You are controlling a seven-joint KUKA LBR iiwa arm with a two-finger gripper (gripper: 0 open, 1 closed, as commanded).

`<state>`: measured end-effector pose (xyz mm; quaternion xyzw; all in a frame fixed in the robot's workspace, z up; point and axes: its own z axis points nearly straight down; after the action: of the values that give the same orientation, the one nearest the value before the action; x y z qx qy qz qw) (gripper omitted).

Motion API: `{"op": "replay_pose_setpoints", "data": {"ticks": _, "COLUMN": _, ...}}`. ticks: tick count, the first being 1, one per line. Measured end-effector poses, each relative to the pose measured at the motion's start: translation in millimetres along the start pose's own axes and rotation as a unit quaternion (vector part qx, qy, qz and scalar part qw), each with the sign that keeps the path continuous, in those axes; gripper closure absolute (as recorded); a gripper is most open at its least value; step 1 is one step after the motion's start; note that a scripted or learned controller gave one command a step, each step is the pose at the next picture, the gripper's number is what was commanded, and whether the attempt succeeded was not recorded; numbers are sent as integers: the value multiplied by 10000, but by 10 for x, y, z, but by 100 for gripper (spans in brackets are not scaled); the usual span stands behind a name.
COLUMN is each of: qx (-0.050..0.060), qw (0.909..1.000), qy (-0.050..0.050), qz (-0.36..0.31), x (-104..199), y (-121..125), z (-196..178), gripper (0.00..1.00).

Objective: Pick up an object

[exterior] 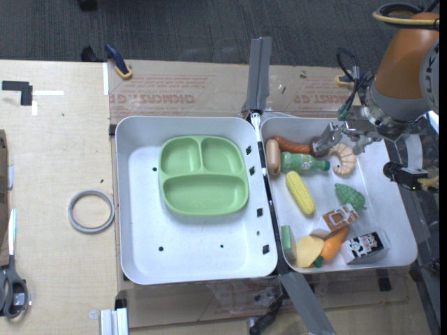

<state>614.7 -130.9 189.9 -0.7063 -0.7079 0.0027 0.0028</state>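
The right bin [391, 187] holds several toy foods. Along its far side lie a hot dog bun [273, 156], a red-orange sausage [293, 145], a green bottle [304, 163] and a pale shrimp [345, 159]. Below them lie a yellow corn cob [300, 192], a green leafy piece [350, 195], a small brown carton [337, 218], an orange carrot [334, 243], a yellow wedge [305, 251] and a black-and-white milk carton [364, 245]. My gripper [331, 143] hangs low over the bin's far side, just above the shrimp and the sausage's right end. Nothing visibly rests in it.
The left bin [140, 229] carries a green divided plate [204, 174]. A grey divider post [258, 75] rises between the bins. On the bench at left lie a tape ring [91, 210], scissors [10, 288] and a blue clamp [119, 60].
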Motion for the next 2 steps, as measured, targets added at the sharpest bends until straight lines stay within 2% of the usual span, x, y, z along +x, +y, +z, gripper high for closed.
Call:
{"op": "replay_pose_setpoints", "data": {"ticks": 1, "qx": -7, "qw": 9988, "qy": 5, "qz": -496, "x": 299, "y": -735, "z": 1026, "gripper": 0}}
{"op": "replay_pose_setpoints", "data": {"ticks": 2, "qx": 15, "qw": 9988, "qy": 9, "qz": -480, "x": 284, "y": -734, "z": 975, "gripper": 100}}
